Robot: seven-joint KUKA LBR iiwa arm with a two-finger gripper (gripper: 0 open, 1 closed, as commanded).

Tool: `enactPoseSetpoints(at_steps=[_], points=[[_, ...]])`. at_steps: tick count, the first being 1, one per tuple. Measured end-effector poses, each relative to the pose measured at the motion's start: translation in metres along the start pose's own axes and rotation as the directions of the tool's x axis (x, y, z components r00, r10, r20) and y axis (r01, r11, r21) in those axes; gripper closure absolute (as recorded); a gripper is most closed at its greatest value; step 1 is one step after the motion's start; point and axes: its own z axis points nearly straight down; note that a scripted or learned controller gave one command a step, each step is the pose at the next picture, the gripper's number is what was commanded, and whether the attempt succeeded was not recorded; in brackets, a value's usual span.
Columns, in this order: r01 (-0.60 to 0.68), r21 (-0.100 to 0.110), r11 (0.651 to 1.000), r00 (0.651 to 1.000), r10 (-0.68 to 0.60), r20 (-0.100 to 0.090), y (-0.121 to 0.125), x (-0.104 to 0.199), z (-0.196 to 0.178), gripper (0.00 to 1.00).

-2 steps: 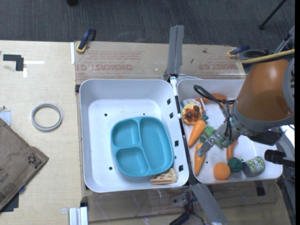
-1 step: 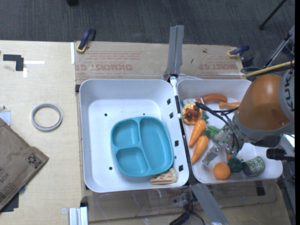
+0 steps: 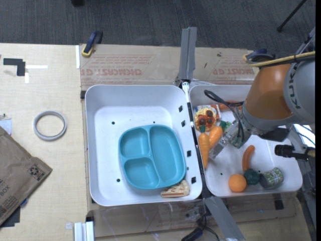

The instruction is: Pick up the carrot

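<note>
Surface [image 3: 40, 84] of pale wood carries two shallow white bins side by side, with the grey arm [image 3: 301, 79] and its orange band [image 3: 268, 94] reaching over the right bin [image 3: 296, 179]. Left bin [image 3: 100, 134] lies well to the left of the fingers and holds a blue divided plate [image 3: 151, 156], with a pizza-slice toy [image 3: 175, 190] touching the plate's near edge. Fingers [image 3: 220, 147] hang low in the right bin, angled down and leftward; whether they are spread or pressed together cannot be told from this view. Carrot [image 3: 214, 136] lies just beside the fingertips, to their upper left, next to a second orange piece [image 3: 204, 148] against the bin's left wall. Red sausage-shaped toy [image 3: 248, 157] sits just right of the fingers. Orange ball [image 3: 237, 183] rests below them, near a dark green item [image 3: 252, 176] and a small can [image 3: 273, 177]. Tape ring [image 3: 50, 125] lies far left on the surface.
</note>
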Motion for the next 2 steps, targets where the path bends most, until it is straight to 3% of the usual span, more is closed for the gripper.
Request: enactPoseSetpoints(at_steps=[1, 2], points=[[-0.342, 0.005, 0.940, 0.940, 0.342, -0.001, 0.029, -0.050, 0.001, 0.00], [-0.638, 0.033, 0.770, 0.770, 0.638, -0.005, 0.051, -0.074, 0.002, 0.00]])
